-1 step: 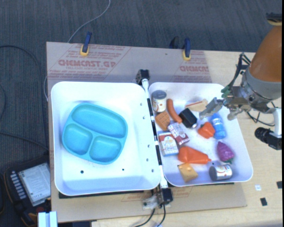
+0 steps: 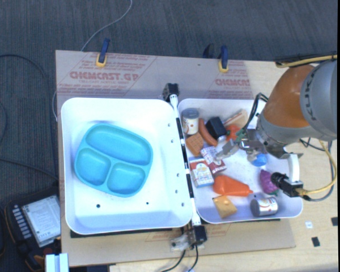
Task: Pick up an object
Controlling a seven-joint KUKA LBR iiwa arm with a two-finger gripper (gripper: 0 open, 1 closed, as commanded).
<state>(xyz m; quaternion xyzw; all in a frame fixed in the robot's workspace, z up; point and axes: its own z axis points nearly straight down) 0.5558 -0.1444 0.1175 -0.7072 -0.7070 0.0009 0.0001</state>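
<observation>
Gripper [image 2: 229, 148] over right bin [image 2: 294, 211] clutter (grip state: can't tell), near orange cone [image 2: 231, 186].

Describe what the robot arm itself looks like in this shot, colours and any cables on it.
The arm enters from the right as a thick rounded body, grey on its outer segment with a broad orange band nearer the wrist. Below that sits a grey metallic wrist section leading to the tool, which looks silvery grey. A yellow cable and thin dark wires trail beside the arm near the right bin.
</observation>
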